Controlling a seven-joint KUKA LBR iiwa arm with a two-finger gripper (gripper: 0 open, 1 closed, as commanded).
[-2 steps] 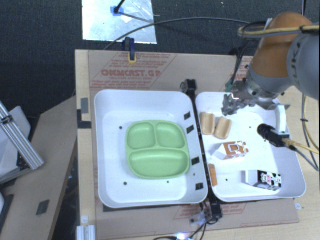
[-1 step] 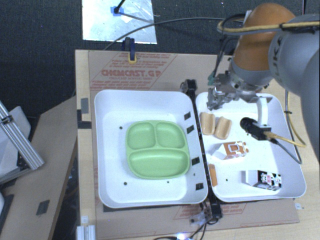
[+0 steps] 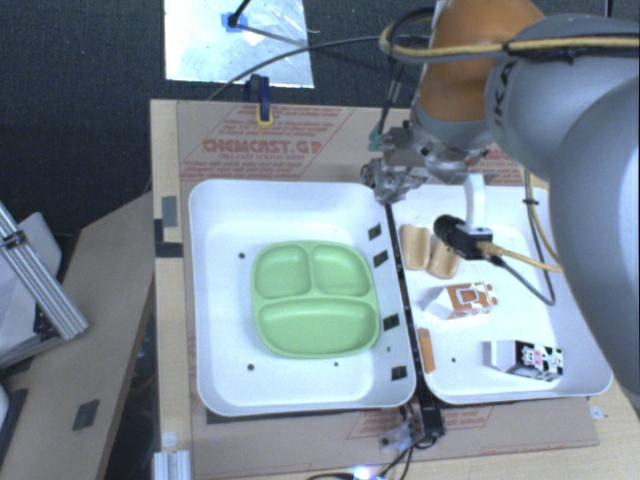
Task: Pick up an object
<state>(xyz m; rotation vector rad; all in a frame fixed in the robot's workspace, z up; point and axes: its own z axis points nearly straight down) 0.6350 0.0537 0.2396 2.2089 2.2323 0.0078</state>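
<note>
White right bin point(image 3: 575, 363) with 2 tan cylinders point(image 3: 428, 250); hand point(image 3: 392, 183) state indiscernible.

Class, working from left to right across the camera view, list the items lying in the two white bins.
Green three-compartment plastic tray → thin orange stick → tan rounded blocks → small orange-and-white carton → white box with black-and-pink print.

Right bin point(image 3: 590, 373): tan pieces point(image 3: 428, 250), 2 cartons point(image 3: 462, 300).
</note>
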